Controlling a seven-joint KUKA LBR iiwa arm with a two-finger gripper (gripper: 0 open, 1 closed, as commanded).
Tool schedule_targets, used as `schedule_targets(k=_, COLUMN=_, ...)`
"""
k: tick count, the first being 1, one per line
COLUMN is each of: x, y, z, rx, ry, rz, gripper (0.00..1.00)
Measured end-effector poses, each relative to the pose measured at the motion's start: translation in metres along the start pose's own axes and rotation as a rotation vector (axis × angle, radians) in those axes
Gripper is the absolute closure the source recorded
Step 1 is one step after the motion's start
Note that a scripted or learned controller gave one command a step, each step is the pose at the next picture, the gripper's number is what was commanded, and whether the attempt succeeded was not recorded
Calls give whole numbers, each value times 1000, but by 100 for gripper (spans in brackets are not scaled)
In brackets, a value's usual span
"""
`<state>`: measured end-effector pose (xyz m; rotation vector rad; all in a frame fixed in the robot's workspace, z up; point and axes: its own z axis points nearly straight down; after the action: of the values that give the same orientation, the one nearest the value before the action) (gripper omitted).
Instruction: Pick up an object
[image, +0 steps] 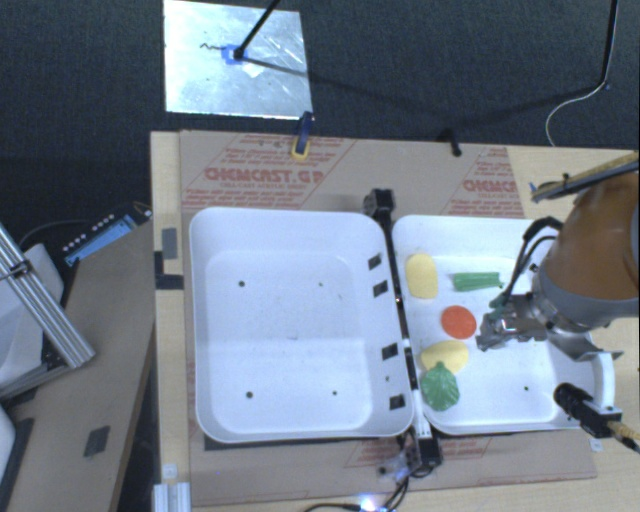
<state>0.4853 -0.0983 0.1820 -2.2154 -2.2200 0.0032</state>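
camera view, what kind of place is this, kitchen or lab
Most likely a robotics lab test bench, not a kitchen. A robot arm reaches over two shallow white bins, the right bin holds toy food such as an orange disc, and cables trail over dark carpet.

Floor: dark blue-grey carpet (420, 60) around the table on the far and left sides.
Table: pale wooden table (165, 180) covered by a brown cardboard sheet with red print (265, 172).
Far floor: shiny square metal plate (237, 62) lying flat, a blue marker at its middle.
Cables: thin white cable (580, 95) curling at upper right.
Left: aluminium extrusion rail (45, 315), slanted; beside it a second light wooden surface (85, 400).
Light: even, soft; glare on the metal plate.
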Motion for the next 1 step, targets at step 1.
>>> schedule_targets(k=1, x=15, y=2, z=102, rx=-5, ry=-2, rz=1, gripper=100)
